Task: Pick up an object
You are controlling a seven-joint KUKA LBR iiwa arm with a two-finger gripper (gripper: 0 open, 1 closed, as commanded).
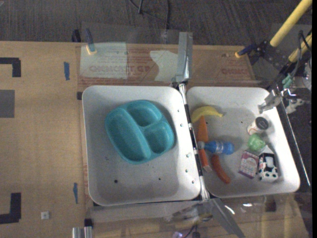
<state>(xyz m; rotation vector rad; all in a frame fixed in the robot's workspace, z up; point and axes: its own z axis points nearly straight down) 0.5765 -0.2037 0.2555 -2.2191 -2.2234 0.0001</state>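
The right bin (233, 99) holds several small objects. A yellow banana (206, 113) lies at its upper left, with an orange carrot (202, 133) below it along the left wall. A blue bottle (219, 147) lies across the middle, and an orange stick-shaped piece (221, 168) sits below it. A green cup (256, 143), a pink-purple carton (248, 164) and a black-and-white cow-print carton (268, 167) stand at the right. A round dark-topped piece (259, 125) rests near the right wall. My gripper (271, 101) hangs over the bin's upper right corner, apart from all the objects.
The left bin (99, 172) bears a teal divided plate (139, 130). A metal divider (190, 143) separates the bins. Yellow poles and cables (292, 19) stand at the upper right. Clear panels rise behind the bins.
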